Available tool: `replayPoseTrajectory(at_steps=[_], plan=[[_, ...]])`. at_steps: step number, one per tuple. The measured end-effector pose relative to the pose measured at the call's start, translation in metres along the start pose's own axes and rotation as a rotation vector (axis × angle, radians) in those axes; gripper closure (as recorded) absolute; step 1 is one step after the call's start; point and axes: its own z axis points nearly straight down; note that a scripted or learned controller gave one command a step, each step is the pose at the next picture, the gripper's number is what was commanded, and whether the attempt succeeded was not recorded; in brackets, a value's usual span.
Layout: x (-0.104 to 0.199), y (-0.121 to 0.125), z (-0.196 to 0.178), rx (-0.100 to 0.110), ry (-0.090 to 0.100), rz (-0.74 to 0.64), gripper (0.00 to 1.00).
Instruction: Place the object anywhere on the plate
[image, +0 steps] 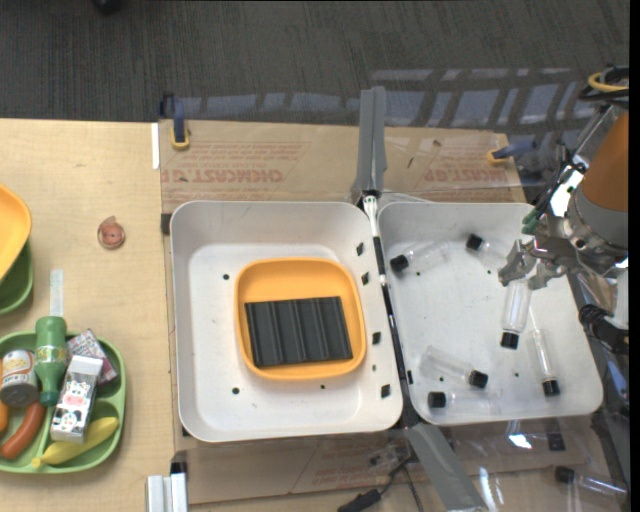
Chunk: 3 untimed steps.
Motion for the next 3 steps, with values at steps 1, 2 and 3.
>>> replayPoseTrajectory(at_steps=[1,2,3], plan=[[-0.019,0.075,-0.021,-0.003,-0.001,-0.405,1.00],[-0.019,0.075,-0.021,-0.003,-0.001,-0.406,0.00],[-0.062,0.063,-0.067,-0.004,-0.002,-0.514,0.00]])
